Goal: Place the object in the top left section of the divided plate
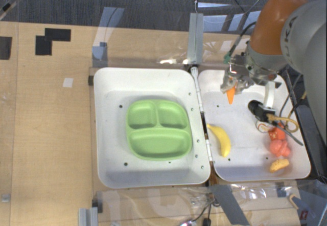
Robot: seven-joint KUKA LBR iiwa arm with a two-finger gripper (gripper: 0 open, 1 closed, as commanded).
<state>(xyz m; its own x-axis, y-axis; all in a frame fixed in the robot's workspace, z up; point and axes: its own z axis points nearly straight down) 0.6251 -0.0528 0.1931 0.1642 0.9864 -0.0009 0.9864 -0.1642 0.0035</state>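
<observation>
A green divided plate (158,144) lies in the middle of the left bin (110,117). It has two small sections at the back and one long section at the front, and nothing lies in its top left section (142,115). My gripper (232,88) hangs over the back of the right bin (240,133). A small orange carrot-like piece (231,96) sits between its fingers, pointing down, just above the bin floor.
A yellow banana (220,139) lies near the right bin's left wall. A pink-red lumpy toy (278,143) and a small yellow-orange piece (279,165) sit at its front right. A ridge where the two bins meet (200,117) separates the gripper from the plate.
</observation>
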